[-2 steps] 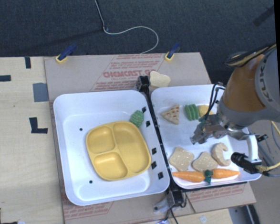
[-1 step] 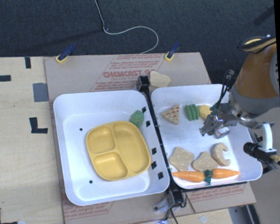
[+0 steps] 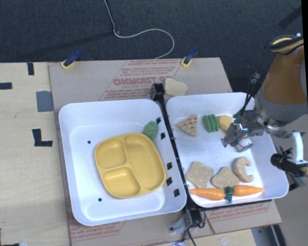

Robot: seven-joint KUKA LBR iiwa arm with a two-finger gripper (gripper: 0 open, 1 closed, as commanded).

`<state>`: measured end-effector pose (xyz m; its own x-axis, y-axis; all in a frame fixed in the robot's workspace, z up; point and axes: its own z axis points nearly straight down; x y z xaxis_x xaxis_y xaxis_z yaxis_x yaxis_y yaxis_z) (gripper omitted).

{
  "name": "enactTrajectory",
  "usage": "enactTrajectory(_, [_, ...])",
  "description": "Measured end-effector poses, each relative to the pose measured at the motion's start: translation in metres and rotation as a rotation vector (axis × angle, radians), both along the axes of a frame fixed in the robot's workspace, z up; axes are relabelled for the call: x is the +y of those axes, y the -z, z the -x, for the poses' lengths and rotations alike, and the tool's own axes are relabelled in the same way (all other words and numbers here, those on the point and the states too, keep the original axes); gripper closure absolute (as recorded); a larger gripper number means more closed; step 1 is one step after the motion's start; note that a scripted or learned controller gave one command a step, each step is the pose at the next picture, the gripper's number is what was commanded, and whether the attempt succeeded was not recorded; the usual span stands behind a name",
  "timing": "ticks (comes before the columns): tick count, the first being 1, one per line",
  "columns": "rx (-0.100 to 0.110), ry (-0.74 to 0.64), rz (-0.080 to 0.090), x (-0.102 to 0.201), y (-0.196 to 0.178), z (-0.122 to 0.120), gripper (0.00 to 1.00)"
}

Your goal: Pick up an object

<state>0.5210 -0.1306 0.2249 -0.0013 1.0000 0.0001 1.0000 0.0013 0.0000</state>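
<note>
Over the right bin (image 3: 195,104), the gripper (image 3: 238,138) is hanging low, just beside the yellow piece (image 3: 225,122) and right of the green beans (image 3: 211,122). You're seeing nothing clearly between the fingers, and I can't tell whether they're spread or closed; too dark and small from this angle.

Pickable stuff in that bin w/ the gripper: a tan wedge (image 3: 188,126) is sitting near the divider at the back, then the beans, then the yellow piece. Toward the front, a bread slice (image 3: 199,174) is lying beside a second bread slice (image 3: 224,178), and a curved beige piece (image 3: 243,168) is sitting just right of those. Along the front wall two carrots (image 3: 227,192) are lying end to end, green tops meeting in the middle.

Left bin (image 3: 73,131) is holding a yellow divided tray (image 3: 129,164), tilted a bit, w/ a green broccoli bit (image 3: 151,129) touching its back right corner.

Outside the bins, a pale block (image 3: 174,86) is resting on the cardboard sheet (image 3: 135,76) right behind the divider. Arm (image 3: 283,87) is reaching in from your right, orange band up top.
</note>
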Motion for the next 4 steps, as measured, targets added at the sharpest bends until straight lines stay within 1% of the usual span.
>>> enactTrajectory(1, [0.003, -0.005, -0.002, 0.058, 0.008, 0.003, 1.0])
enactTrajectory(2, [0.003, -0.005, -0.002, 0.106, 0.002, 0.007, 1.0])
enactTrajectory(3, [0.003, -0.005, -0.002, 0.154, -0.008, 0.023, 1.0])
enactTrajectory(4, [0.006, -0.003, -0.001, 0.196, 0.011, 0.038, 1.0])
